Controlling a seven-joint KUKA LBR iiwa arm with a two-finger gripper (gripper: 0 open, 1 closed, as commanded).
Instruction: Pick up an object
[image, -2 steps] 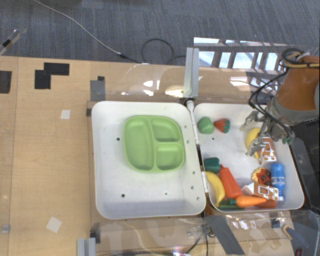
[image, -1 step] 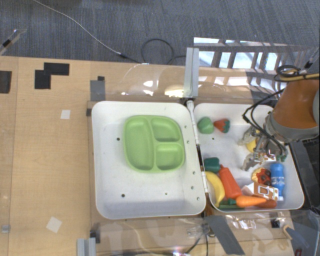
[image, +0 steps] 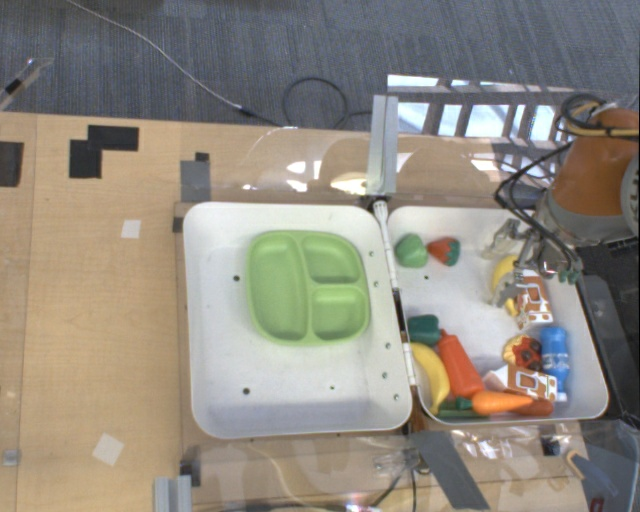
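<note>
Nearest in the right white bin (image: 598, 395) lie an orange plastic carrot (image: 505, 403), a yellow plastic banana (image: 432, 372) and a blue bottle (image: 555, 357). Farther back, the two-finger gripper (image: 522, 262) hangs by a small yellow toy (image: 503, 273) (open or closed, I cannot tell). The tight clutter could make a grasp slip. The green divided plate (image: 306, 286) sits in the left bin (image: 215, 400).

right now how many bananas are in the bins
2, both in the right bin. One banana lies at its lower left beside the orange bottle; the other banana sits up by the gripper. More could be hidden under the arm.
</note>
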